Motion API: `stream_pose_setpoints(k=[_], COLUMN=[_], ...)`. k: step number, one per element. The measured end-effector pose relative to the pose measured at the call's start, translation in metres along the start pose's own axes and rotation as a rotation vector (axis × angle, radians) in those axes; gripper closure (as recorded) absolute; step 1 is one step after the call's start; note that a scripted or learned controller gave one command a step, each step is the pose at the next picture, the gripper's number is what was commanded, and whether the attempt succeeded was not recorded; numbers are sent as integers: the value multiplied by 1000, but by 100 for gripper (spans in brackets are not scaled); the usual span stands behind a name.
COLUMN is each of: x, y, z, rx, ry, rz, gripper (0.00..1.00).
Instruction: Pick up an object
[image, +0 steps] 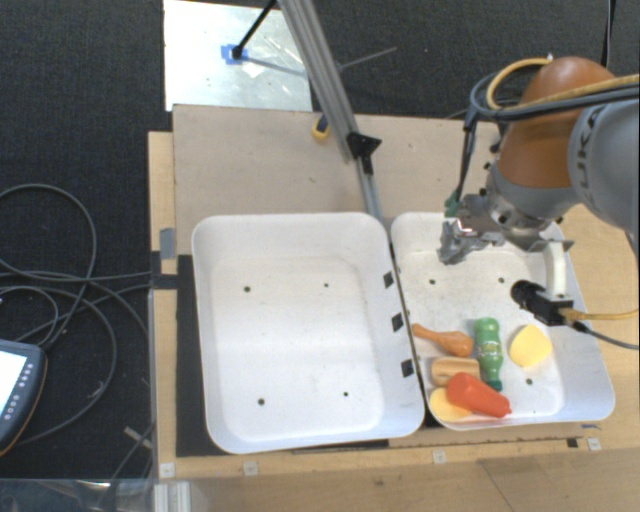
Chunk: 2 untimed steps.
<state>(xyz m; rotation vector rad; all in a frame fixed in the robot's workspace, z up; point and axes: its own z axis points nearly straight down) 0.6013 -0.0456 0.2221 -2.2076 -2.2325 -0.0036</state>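
Observation:
Toy foods lie in the near part of the right bin (590, 395): an orange drumstick-like piece (445, 340), a green bottle shape (488, 351), a yellow lemon-like piece (530, 347), a red pepper-like piece (477, 394), a tan piece (446, 371) and a yellow piece (447, 405) under the red one. My gripper (458, 240) hangs over the far left part of that bin, well back from the pile, pointing down. Nothing shows between its fingers.
The left bin (210, 240) sits beside the right one, joined by black clips (397, 322) along the shared edge. A grey pole (335, 95) slants down to the bins' far edge. Cables trail on the dark floor at left.

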Motion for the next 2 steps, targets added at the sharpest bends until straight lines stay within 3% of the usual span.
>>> stream_pose_setpoints(k=[2], x=[101], y=[2], z=[5], rx=[0], ry=[-1], rz=[0], gripper=[100])
